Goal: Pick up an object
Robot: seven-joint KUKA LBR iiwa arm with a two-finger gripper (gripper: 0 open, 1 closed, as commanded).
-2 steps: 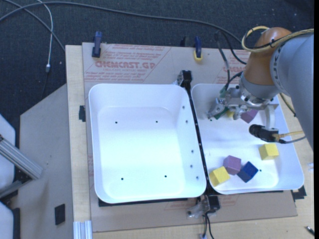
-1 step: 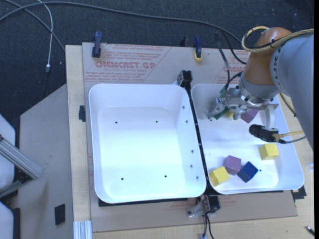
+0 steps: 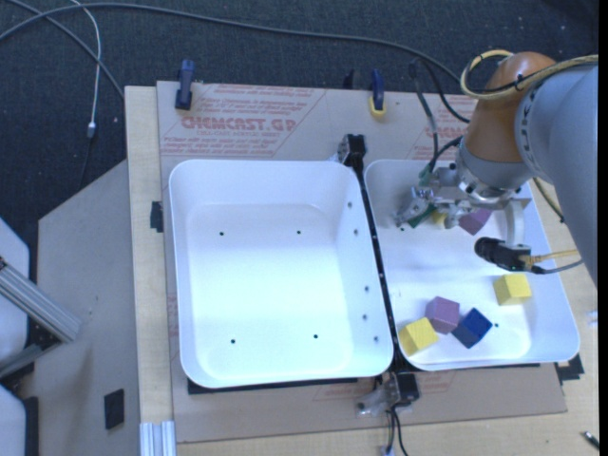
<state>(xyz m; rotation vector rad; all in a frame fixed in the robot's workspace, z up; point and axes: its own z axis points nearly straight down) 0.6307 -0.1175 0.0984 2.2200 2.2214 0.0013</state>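
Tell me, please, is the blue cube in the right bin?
Yes: the small blue cube lies inside the shallow white right bin, touching a purple block.

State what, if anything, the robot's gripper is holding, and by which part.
It cannot be told. The gripper sits low in the right white bin, with a purple block partly hidden beside the wrist; no object shows between its fingers.

The arm [image 3: 560,112] runs off the right edge — wrist partly hides a mauve block [image 3: 474,221].
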